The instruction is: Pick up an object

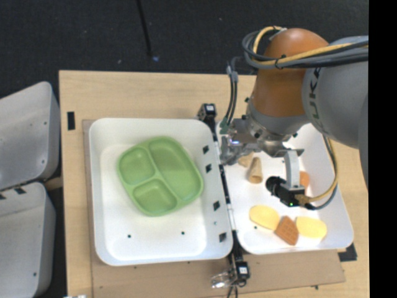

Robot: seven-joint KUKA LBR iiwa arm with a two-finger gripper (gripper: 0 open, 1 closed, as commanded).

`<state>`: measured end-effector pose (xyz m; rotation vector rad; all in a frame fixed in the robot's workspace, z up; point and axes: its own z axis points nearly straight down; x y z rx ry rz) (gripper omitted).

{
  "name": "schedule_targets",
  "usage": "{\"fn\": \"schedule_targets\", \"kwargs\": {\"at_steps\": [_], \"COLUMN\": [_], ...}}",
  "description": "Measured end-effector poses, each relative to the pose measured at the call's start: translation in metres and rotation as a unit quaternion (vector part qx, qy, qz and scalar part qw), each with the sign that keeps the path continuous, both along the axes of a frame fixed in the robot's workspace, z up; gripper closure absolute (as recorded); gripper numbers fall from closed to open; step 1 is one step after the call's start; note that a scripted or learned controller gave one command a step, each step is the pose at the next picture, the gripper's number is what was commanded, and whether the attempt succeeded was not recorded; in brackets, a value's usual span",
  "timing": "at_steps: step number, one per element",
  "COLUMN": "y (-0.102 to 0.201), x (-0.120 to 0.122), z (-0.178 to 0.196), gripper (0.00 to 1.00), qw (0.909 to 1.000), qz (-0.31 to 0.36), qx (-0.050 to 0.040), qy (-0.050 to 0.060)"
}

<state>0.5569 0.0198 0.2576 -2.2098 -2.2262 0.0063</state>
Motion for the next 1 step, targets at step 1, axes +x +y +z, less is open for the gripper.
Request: {"fn": "schedule_targets", "kwargs": {"at_steps": [1], "y": [0.0495], "x": [-0.0114], "z": [-0.0079], "gripper": [1.0], "qw": [1.0], "qz": [0.0], "qx": [-0.0007], "qy": [0.0]}}
